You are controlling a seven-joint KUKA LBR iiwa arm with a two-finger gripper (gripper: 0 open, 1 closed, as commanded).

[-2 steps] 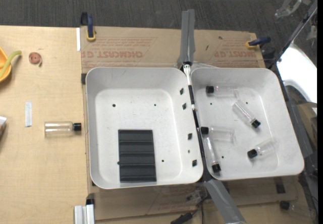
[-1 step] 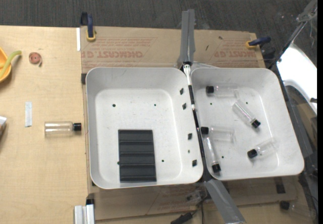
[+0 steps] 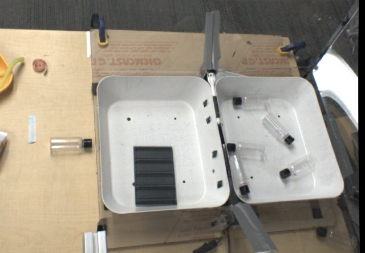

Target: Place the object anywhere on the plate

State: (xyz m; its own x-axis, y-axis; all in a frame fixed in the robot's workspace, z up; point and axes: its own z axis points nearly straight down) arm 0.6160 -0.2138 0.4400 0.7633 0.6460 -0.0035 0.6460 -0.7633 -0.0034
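Five clear vials (image 3: 279, 129) are seen lying loose in the right bin (image 3: 319, 189); the dark ridged plate (image 3: 154, 175) in the left bin (image 3: 114, 98) bears nothing. No transfer is yet accomplished; the gripper's state cannot be told.

I count 2 white bins, the left bin (image 3: 108, 132) and the right bin (image 3: 311, 103). In the right one I see 5 clear vials (image 3: 276, 128) with black caps. 1 more vial (image 3: 69, 144) lies on the bench, left. 1 dark ribbed plate (image 3: 154, 176) sits in the left bin.
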